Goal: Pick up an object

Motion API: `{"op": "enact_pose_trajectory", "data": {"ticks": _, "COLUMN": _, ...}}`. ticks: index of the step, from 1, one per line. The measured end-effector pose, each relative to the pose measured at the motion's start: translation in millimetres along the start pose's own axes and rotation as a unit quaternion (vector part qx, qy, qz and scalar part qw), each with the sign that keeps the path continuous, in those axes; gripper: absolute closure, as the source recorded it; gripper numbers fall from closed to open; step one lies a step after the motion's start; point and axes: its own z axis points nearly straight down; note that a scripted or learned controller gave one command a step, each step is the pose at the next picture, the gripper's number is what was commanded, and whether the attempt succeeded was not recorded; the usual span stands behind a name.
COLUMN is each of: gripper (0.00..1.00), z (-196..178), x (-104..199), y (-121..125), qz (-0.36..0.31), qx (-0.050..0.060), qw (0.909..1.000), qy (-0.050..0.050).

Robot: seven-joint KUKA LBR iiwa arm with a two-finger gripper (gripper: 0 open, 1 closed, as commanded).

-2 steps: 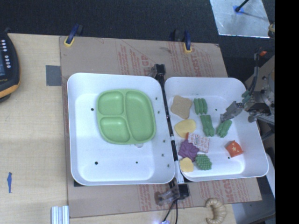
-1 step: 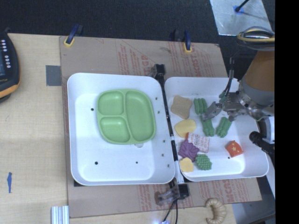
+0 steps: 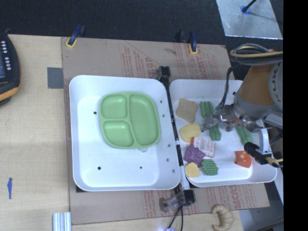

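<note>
My gripper [image 3: 217, 121] hangs low in the right bin [image 3: 262, 177], right over a green pea pod [image 3: 214, 134] at the bin's middle. A second green pod [image 3: 206, 108] lies just behind it. To its left sit a tan bread slice [image 3: 186, 110] and a yellow piece [image 3: 189, 131]. A pink-and-white packet [image 3: 205, 146], purple grapes [image 3: 193, 155], a green broccoli [image 3: 209, 167] and a small yellow piece [image 3: 192, 170] lie toward the front. A red block [image 3: 243, 159] and a green stick [image 3: 244, 135] lie at the right, beside the arm.
The left bin [image 3: 86, 172] holds a light green divided plate [image 3: 130, 119]. The grey arm with its orange band [image 3: 257, 88] covers the right bin's far right side. A black clip [image 3: 164, 72] sits where the two bins meet at the back.
</note>
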Motion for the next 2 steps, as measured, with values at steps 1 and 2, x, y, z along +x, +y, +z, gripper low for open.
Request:
{"op": "enact_pose_trajectory", "data": {"ticks": 1, "gripper": 1.0, "z": -15.2, "x": -1.2, "y": 0.5, "qz": 0.0, "qx": -0.002, "qw": 1.0, "qy": -0.001}}
{"op": "enact_pose_trajectory", "data": {"ticks": 2, "gripper": 1.0, "z": -110.8, "x": 92.0, "y": 23.5, "qz": -0.004, "qx": -0.007, "qw": 1.0, "qy": 0.001}}
